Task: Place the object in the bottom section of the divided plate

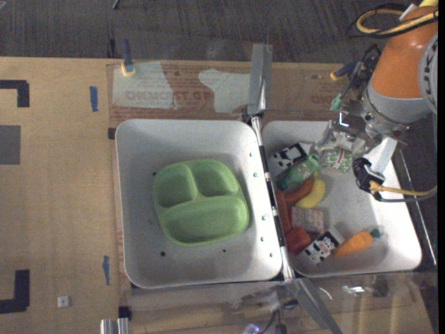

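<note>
Wood bench, two white bins | green plate (201, 202) mid left bin (132, 186) | gripper (336, 152) over right bin's (403, 249) top edge, grip? honestly can't tell

The gripper (336, 153) hung over the upper part of the right bin (403, 249), at the end of the grey arm with its orange band (403, 65). Just below and left of it lay a green-topped item (300, 172) and a yellow banana-like piece (315, 193). Further below sat a pink block (308, 219), a red piece (297, 239) and an orange carrot (354, 243). Well to the left, in the left bin (132, 256), rested the green divided plate (200, 202), its large section on the near side.
</note>
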{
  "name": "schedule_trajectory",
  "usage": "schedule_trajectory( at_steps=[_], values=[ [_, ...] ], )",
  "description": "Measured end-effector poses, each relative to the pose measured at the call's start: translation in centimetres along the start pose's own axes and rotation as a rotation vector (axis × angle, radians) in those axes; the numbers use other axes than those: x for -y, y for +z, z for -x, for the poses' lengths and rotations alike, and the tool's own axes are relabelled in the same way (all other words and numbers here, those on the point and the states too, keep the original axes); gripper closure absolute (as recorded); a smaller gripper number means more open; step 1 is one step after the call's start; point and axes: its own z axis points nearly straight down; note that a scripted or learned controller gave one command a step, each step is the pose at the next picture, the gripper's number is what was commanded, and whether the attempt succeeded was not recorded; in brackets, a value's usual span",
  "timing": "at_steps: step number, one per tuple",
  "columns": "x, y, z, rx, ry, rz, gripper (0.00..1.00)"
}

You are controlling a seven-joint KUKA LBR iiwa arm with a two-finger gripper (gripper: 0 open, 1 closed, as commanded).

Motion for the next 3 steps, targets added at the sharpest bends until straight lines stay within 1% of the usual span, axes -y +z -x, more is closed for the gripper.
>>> schedule_trajectory(
  at_steps=[1, 2, 3],
  values=[
    [5.0, 3.6, -5.0, -0.002, -0.330, -0.002, 1.00],
    [12.1, 3.2, -9.1, -0.005, -0.354, 0.009, 1.00],
    [14.2, -0.1, -14.6, -0.001, -0.427, 0.003, 1.00]
  ],
)
